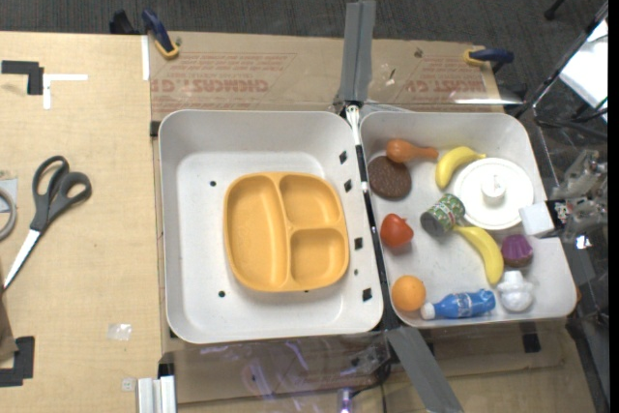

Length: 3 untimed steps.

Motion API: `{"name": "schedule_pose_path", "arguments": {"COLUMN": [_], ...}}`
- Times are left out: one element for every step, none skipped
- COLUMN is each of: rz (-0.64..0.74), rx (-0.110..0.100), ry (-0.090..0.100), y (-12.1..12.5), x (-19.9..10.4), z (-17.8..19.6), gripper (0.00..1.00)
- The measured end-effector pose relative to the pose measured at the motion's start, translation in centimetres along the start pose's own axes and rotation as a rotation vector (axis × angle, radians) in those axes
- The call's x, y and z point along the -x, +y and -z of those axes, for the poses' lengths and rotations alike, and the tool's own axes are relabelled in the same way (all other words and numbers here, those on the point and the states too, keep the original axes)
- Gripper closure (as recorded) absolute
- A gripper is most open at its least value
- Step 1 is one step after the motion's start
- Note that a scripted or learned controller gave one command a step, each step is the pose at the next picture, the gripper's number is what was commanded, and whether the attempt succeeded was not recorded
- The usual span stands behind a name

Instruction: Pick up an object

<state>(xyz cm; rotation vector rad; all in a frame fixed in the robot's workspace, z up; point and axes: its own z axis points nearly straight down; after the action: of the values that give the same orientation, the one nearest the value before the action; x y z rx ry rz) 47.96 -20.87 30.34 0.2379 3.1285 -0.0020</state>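
You see the gripper [580,204] at the outer rim of the right bin [542,303]; its state you cannot tell. Just beside it, inside the bin, lie the white block [535,220] and the purple fruit [517,250].

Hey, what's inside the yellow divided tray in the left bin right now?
Nothing sits in the yellow divided tray; all three compartments show bare yellow bottoms. The tray covers the middle of the left bin floor, so whatever lies beneath it is hidden.
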Motion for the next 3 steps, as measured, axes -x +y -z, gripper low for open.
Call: {"name": "schedule_pose_path", "arguments": {"rz": [0.124,0.965,1.034], "rx": [0.002,0.002,0.005], "ry": [0.004,-0.016,-0.001], "y": [2.5,-0.5,5.4], "x": [-0.6,0.5,3.6], "z": [-14.9,-17.0,-17.2], "gripper": [1.0,1.0,1.0]}}
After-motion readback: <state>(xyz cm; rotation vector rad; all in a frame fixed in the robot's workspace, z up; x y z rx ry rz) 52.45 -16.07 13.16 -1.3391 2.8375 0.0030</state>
